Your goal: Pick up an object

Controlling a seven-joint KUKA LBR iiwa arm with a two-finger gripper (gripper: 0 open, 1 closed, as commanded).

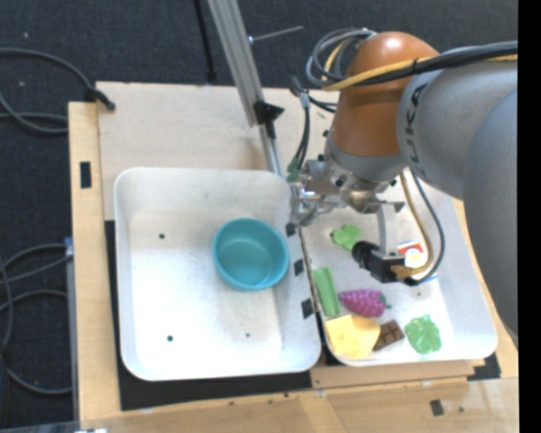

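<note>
In the right bin lie the small things to be picked: a purple grape bunch near the middle, a green stick just left of it along the bin's inner wall, a yellow wedge below, a brown chocolate piece beside the wedge, a green leaf-like piece toward the lower right, and a pale green piece higher up. The hand hangs over the seam between the two bins, above these things; whether it is open or closed I cannot tell. The left bin holds a blue bowl, upright. Both bins rest on the desk.
</note>
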